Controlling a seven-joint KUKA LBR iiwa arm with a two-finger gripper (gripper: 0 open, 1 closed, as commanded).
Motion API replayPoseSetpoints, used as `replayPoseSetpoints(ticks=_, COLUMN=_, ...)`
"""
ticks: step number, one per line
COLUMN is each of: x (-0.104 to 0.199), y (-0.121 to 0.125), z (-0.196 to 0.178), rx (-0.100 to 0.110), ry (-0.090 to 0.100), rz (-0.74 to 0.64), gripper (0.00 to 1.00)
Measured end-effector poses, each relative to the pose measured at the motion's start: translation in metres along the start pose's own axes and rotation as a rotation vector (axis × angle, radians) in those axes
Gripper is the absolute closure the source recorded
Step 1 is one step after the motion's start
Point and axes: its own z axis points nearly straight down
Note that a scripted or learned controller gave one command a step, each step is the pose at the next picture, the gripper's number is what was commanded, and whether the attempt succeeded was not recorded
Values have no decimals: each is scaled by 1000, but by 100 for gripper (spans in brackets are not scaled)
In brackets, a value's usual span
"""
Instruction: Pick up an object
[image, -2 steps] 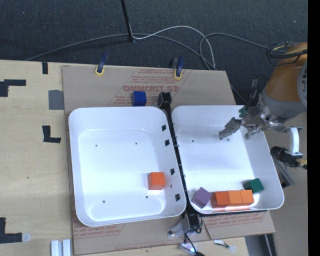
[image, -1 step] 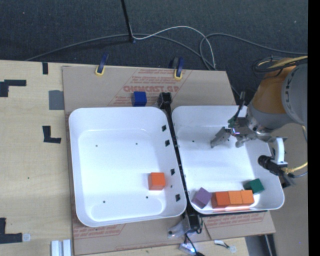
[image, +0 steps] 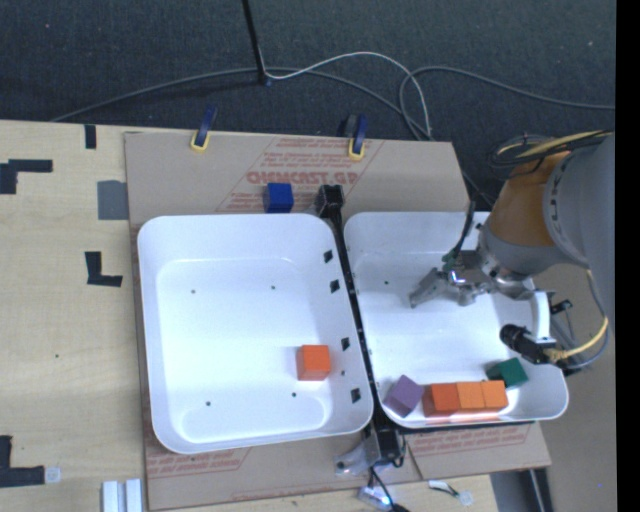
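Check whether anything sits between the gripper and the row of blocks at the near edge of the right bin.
Nothing visible does. The gripper hangs over bare white floor of the right bin, and only open floor lies between it and the purple block, orange blocks and green block.

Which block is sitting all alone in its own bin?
The orange block in the left bin. The purple, orange and green blocks crowd together in the right bin.
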Motion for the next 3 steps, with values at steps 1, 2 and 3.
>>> replayPoseSetpoints(ticks=1, x=0, y=1, z=-12, rx=-3, ry=-1, rz=0, gripper=100)
replayPoseSetpoints(ticks=2, x=-1, y=-5, z=-56, rx=-6, ry=-1, rz=1, gripper=100)
replayPoseSetpoints(ticks=3, x=-4, y=-5, z=-99, rx=-5, ry=-1, rz=1, gripper=100)
